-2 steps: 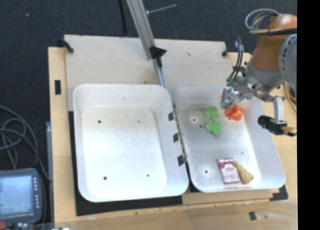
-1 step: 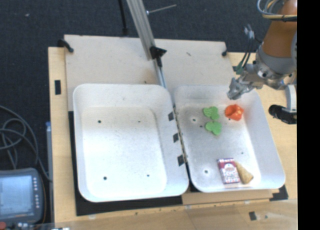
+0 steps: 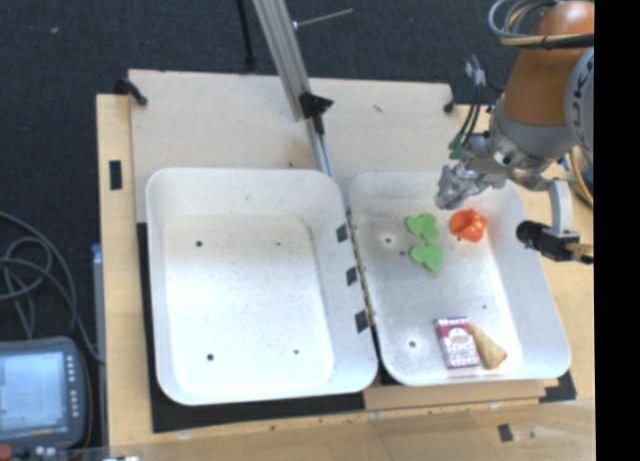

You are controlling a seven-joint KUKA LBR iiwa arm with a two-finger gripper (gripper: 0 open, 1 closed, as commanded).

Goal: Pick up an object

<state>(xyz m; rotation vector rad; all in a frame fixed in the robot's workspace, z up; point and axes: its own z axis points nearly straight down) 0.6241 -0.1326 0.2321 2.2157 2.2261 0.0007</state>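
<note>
You've got two white bins: left bin, right bin. The arm comes in from the right, with the gripper low over the right bin's far end; can't tell the claw state. Inside: red box near the front, tan piece touching it, two green pieces mid-bin, orange object just beside the gripper.

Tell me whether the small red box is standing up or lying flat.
Lying flat. The red box shows its broad printed face to the overhead camera, resting on the right bin floor beside a tan piece.
</note>
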